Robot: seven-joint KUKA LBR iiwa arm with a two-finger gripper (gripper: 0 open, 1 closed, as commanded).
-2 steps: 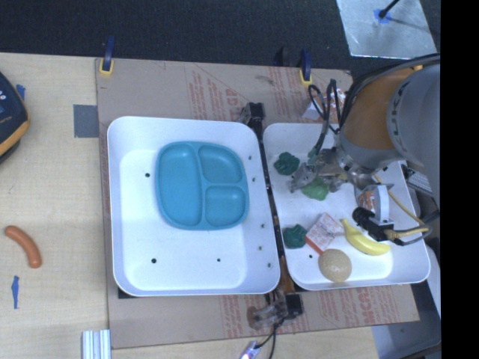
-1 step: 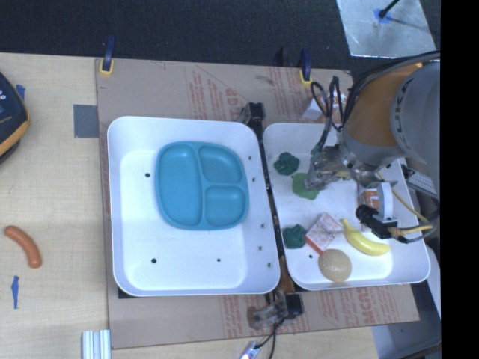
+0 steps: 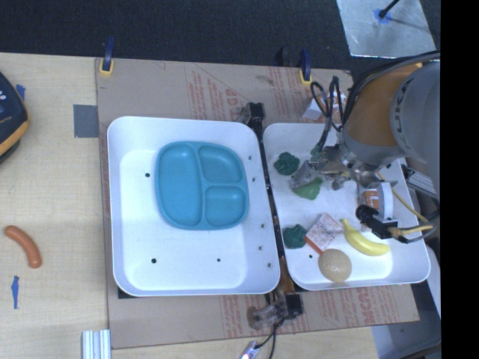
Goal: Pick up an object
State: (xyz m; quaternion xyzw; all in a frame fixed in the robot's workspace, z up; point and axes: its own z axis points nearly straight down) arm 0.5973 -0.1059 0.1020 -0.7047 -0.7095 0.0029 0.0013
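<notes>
on the desk's far left edge sits part of a dark device with a yellow-orange rim (image 3: 9, 118), and lower down that same side lies a small orange-red sausage-shaped toy (image 3: 24, 245) on the bare wood. a grey square of tape (image 3: 86, 120) sits just left of the brown cardboard sheet (image 3: 187, 88) that underlies both bins.

the left white shallow bin (image 3: 135, 268) holds a light blue plastic plate with three compartments (image 3: 200, 184), lying flat toward the bin's far half.

the right white shallow bin (image 3: 397, 275) touches the left one along its side. near its left wall, toward the far corner, rests a dark green lumpy toy (image 3: 285, 163); just beside it a brighter green piece (image 3: 307, 190) lies under the tip of the tool (image 3: 310, 172). a third dark green lump (image 3: 294, 236) lies near the left wall, closer to the near edge. next to it is a small white and red packet (image 3: 323, 232), then a tan round ball-like object (image 3: 334, 265) close to the near rim, and a yellow plastic banana (image 3: 364, 241) just beside both. an orange and white small object (image 3: 370, 198) sits further right, partly behind black cables.

the grey arm with its orange band (image 3: 389, 111) comes in over the right bin's far right corner. the tool hangs low over the brighter green piece, touching or nearly touching it; whether it is spread or pinching anything cannot be told from here.
</notes>
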